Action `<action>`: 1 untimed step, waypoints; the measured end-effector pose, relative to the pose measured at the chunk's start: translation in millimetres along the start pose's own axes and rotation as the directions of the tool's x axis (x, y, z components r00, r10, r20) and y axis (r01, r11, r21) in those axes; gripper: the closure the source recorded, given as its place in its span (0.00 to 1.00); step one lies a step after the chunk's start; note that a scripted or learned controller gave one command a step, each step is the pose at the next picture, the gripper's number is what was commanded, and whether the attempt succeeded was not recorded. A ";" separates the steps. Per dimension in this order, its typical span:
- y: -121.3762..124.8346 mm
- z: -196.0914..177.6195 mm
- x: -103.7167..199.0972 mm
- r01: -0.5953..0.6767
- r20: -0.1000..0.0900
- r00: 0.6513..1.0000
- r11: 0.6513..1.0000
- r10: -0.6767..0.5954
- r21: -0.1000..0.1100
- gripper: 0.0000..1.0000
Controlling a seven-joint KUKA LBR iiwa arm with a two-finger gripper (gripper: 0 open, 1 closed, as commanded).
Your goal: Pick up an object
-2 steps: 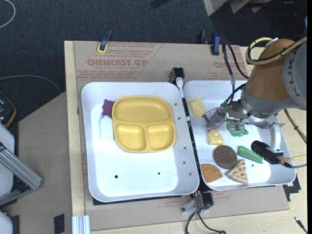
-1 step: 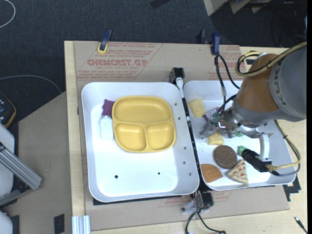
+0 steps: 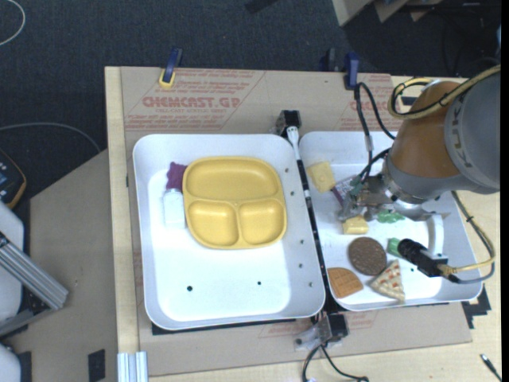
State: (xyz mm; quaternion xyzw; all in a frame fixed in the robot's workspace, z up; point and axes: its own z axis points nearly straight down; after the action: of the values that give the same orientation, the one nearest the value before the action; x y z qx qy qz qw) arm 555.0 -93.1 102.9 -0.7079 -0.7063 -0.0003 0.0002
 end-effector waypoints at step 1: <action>2.1 -58.3 -10.0 0.001 0.003 1.000 1.000 0.000 -0.007 1.00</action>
State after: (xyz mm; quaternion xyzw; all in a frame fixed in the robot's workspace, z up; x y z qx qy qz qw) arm 557.0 -103.1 161.1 -0.7077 -0.7065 -0.0017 -0.0034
